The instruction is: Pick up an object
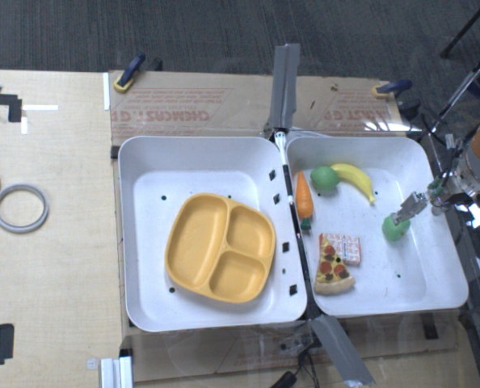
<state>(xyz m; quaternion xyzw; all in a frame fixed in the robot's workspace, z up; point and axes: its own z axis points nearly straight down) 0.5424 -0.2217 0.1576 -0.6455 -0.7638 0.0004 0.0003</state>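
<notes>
The grey metal claw [407,209] reaches into the right white plastic bin [434,289]; whether it is open or closed I cannot tell. Its tip touches a small round green toy [396,229], right of the flat pizza-slice toy [334,270].

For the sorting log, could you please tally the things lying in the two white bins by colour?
Yellow: 2, the divided tray and the banana
Green: 2, the round fruit and the small piece by the pincer
Orange: 1, the carrot
Multicoloured: 1, the pizza slice
Total: 6
</notes>
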